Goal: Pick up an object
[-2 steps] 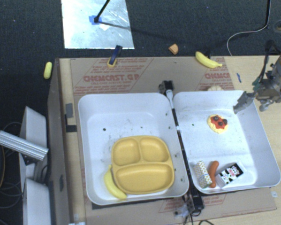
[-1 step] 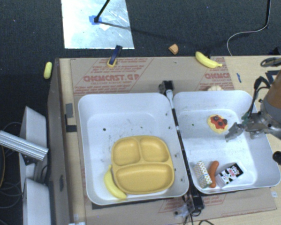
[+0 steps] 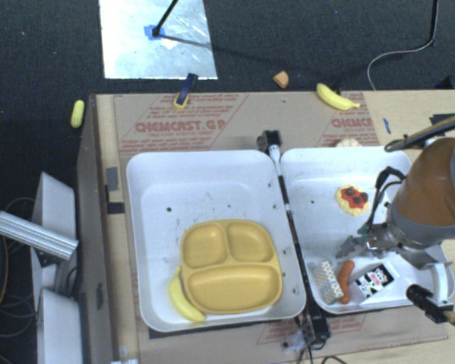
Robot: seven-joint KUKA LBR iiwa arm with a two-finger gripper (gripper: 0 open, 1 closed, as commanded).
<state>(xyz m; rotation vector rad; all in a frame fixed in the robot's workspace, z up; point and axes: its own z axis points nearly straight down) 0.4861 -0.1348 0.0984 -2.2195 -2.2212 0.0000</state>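
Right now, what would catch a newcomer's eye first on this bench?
A big yellow divided tray sits in the left bin, with a banana against its near left edge. The grey arm with its orange band reaches into the right bin, above a hot dog and a black-and-white card.

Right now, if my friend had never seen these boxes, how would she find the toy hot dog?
Look in the right white bin, the one the grey and orange arm reaches into. Go down to its near edge, just below the gripper. The hot dog is the thin reddish-orange stick, lying between a pale speckled block and a black-and-white patterned piece.
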